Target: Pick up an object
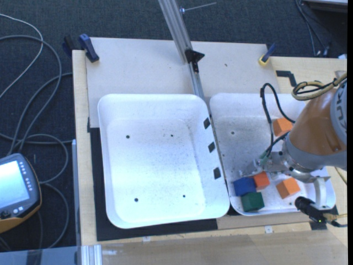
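Over the right bin (pixel 237 115) the arm (pixel 320 131) hung low, hiding its claw (pixel 268 167), so I couldn't tell its state. Blue block (pixel 243 186), green block (pixel 252 201) and orange block (pixel 261 180) sat touching below; crowding might spoil a grab.

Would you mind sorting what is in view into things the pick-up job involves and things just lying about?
Job:
hand
blue block
green block
orange blocks
right bin

Lying about:
left bin
handheld screen
blue clamp
floor cables
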